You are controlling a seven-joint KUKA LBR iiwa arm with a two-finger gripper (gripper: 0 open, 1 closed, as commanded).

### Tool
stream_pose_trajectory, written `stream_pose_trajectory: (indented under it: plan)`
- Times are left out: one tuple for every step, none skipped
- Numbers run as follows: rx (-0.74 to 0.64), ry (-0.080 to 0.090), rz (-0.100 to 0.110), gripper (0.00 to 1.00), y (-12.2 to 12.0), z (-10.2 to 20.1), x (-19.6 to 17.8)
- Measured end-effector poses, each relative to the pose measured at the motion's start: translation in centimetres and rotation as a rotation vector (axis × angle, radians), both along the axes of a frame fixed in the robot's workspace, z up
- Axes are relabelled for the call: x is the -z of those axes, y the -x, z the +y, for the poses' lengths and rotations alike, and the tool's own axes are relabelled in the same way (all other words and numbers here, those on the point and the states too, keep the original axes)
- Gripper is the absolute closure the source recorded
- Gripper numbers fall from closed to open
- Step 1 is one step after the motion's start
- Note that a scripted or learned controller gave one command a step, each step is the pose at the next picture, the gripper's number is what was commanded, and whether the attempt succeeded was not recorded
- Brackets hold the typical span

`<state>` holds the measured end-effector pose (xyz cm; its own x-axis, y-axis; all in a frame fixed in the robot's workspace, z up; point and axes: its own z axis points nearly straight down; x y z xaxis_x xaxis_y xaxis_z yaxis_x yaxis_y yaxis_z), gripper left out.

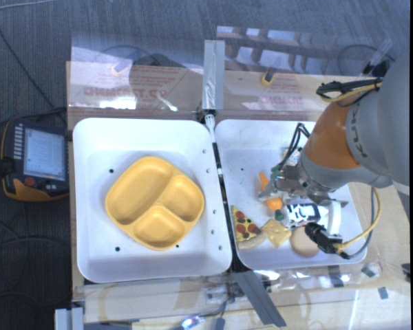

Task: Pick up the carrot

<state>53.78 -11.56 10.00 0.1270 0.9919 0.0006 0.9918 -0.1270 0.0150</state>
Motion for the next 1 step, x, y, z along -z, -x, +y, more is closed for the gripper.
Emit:
stream_pose_trajectory:
  plan:
    - [0.007, -0.001, 0.019, 1.00, 4.99, 5.89, -8.26]
